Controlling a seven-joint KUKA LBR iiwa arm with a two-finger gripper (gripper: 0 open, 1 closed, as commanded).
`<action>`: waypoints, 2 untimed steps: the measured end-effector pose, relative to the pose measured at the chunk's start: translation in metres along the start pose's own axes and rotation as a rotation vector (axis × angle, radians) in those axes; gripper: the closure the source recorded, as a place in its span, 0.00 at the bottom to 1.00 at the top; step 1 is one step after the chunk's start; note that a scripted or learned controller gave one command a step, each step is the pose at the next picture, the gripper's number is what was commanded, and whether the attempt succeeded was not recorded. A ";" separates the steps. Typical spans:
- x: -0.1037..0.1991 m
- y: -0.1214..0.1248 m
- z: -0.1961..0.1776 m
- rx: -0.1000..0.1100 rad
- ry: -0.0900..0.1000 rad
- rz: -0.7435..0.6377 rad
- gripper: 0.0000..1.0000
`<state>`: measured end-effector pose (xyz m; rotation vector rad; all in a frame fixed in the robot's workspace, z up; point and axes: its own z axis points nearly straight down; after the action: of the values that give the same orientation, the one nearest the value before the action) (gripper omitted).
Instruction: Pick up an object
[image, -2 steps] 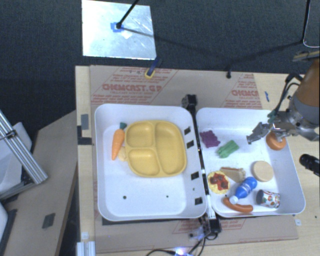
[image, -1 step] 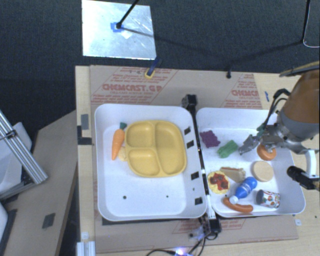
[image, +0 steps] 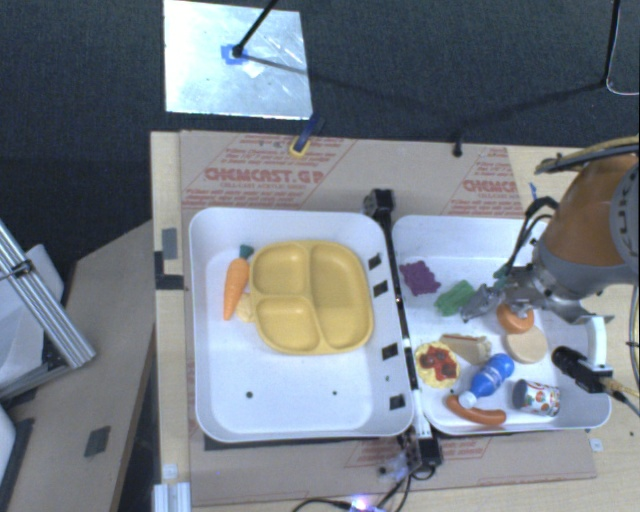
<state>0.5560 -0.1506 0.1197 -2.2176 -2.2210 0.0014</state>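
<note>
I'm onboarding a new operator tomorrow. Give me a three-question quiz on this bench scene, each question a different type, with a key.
1. True or false: the toy carrot lies inside the yellow divided plate.
2. Multiple choice: which bin is the gripper over? A. left bin B. right bin C. neither
3. Fill in: the blue bottle lies between the pizza slice and the small printed ____.

Key: 1. False; it lies beside the plate, on the left bin's floor. 2. B; it sits by the green piece. 3. Cup.
</note>
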 end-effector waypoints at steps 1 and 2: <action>0.001 0.006 0.031 -0.020 -0.005 -0.003 0.00; -0.003 0.007 0.018 -0.026 -0.013 -0.001 1.00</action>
<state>0.5626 -0.1536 0.1020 -2.2354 -2.2415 -0.0129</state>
